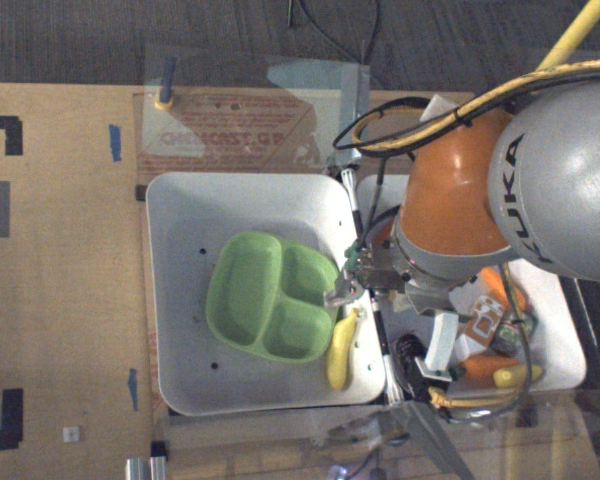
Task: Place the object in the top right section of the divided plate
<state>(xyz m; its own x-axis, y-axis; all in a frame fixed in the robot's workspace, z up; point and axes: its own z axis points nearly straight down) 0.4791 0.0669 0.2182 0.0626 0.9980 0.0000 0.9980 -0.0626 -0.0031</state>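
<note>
A smooth green plastic plate with three sections sits in the middle of the left white bin. A curved yellow banana lies by the bin's right edge, just beside the plate. The gripper hangs above the banana; I cannot tell how it stands.

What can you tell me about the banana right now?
The banana is yellow, smooth and gently curved, likely plastic. It lies flat on the floor of the left bin, lengthwise along the bin's right wall. Its upper end sits beside the green plate, at the rim; contact is unclear. The pincer is just above that end.
</note>
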